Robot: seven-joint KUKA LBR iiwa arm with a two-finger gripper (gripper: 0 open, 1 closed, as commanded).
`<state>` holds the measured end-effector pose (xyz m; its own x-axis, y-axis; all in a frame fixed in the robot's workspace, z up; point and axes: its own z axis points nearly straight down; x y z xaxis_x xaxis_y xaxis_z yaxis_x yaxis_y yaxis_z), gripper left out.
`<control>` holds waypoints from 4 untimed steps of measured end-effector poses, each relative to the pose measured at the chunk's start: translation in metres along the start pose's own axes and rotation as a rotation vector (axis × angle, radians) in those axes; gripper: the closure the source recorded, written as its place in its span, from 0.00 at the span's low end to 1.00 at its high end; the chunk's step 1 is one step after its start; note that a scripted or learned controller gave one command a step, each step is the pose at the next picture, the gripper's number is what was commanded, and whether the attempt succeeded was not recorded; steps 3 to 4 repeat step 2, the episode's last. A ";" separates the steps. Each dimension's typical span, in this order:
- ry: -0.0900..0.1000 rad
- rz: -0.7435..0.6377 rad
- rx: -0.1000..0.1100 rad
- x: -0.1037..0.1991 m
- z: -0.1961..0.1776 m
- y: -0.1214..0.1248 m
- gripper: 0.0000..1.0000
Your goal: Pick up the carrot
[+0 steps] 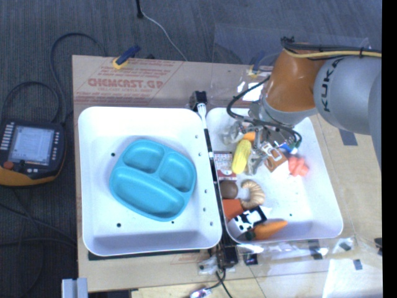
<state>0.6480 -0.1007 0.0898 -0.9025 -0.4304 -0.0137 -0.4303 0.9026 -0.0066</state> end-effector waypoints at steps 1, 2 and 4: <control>-0.003 0.000 0.003 -0.002 -0.010 0.000 1.00; 0.012 0.144 -0.009 -0.023 -0.064 -0.003 1.00; 0.012 0.144 -0.009 -0.023 -0.064 -0.003 1.00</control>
